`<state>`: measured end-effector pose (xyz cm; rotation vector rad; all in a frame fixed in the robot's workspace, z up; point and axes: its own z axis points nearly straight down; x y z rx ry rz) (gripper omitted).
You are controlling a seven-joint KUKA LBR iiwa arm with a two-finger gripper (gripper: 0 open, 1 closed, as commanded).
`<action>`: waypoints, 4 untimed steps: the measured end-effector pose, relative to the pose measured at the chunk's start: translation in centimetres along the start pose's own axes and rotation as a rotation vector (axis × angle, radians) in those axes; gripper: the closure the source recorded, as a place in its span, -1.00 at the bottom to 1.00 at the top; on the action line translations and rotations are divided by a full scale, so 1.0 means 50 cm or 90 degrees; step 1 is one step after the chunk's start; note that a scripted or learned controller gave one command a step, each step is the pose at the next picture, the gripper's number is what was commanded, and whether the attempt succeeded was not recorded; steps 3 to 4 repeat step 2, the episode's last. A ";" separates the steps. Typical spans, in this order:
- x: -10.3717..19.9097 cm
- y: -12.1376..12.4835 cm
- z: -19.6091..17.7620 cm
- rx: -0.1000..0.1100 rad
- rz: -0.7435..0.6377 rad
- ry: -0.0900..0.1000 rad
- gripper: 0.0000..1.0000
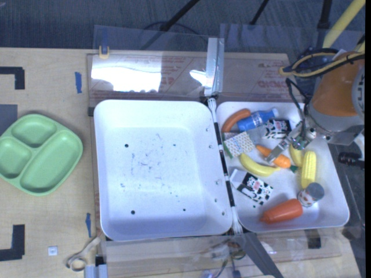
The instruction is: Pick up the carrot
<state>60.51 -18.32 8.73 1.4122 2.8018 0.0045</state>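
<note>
The carrot lies in the middle of the right bin, crowded by the banana at its 7 o'clock. The gripper hangs low at its 2 o'clock, probably lining up a grab, but I cannot tell if it is spread or pressed together.

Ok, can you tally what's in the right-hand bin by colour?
Orange pieces: 3
Yellow pieces: 2
Blue bottle: 1
Black-and-white packs: 2
Checkered pack: 1
Grey-capped figure: 1
Total: 10 that can be made out
</note>
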 end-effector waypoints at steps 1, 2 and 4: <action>-0.002 0.004 -0.023 -0.003 -0.001 -0.004 1.00; 0.030 0.073 -0.329 0.000 0.003 -0.001 1.00; 0.030 0.073 -0.329 0.000 0.003 -0.001 1.00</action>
